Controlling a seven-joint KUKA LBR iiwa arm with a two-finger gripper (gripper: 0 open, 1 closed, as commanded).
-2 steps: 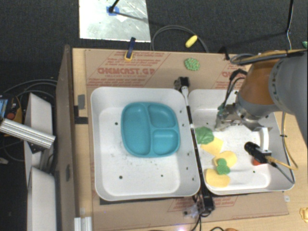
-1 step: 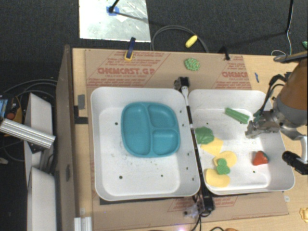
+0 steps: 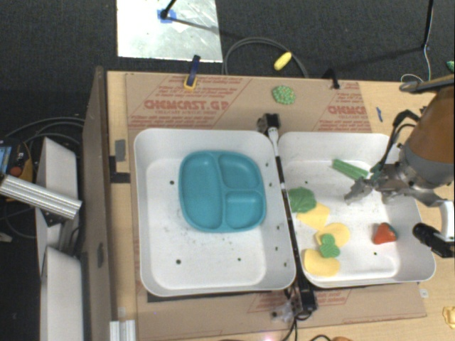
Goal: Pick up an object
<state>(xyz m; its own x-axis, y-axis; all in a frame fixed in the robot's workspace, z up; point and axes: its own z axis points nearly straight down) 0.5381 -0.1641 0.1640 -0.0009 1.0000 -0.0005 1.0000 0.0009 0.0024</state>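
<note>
Overhead slanted view of the bench. The arm [image 3: 430, 144], grey with an orange band above the wrist, reaches in from the right over the right bin [image 3: 412, 267]. Its gripper [image 3: 353, 192] hangs low inside this bin, the fingers pointing toward the divider between the two bins. Nothing can be seen between the fingers; whether they are parted or closed cannot be told at this size.

Candidate objects, placed relative to the gripper: a flat green strip [image 3: 349, 168] lies just above the fingertips, near them but seemingly not touching. A leafy green piece [image 3: 301, 199] sits beyond the fingertips, toward the divider, touching a yellow piece [image 3: 313, 214] below it. Farther down lie a second yellow piece [image 3: 338, 232], carrying a small green piece [image 3: 328, 246], and a third yellow piece [image 3: 321, 263] nearest the bin's front wall. A red piece [image 3: 384, 234] rests behind and below the gripper, under the wrist side, well apart from the cluster.

The left bin [image 3: 153, 261], on the far side of the divider from the gripper, holds a teal sectioned plate [image 3: 222, 191]. A small green item [image 3: 284, 94] and a yellow item [image 3: 282, 61] lie on the cardboard beyond both bins.

Judged stage: approach, with no grasp yet made. The green strip appears to be the nearest target. The next move would call for centring the fingers over one object, descending to the bin floor, and closing. The strip's flatness may let the fingers slide over it.
</note>
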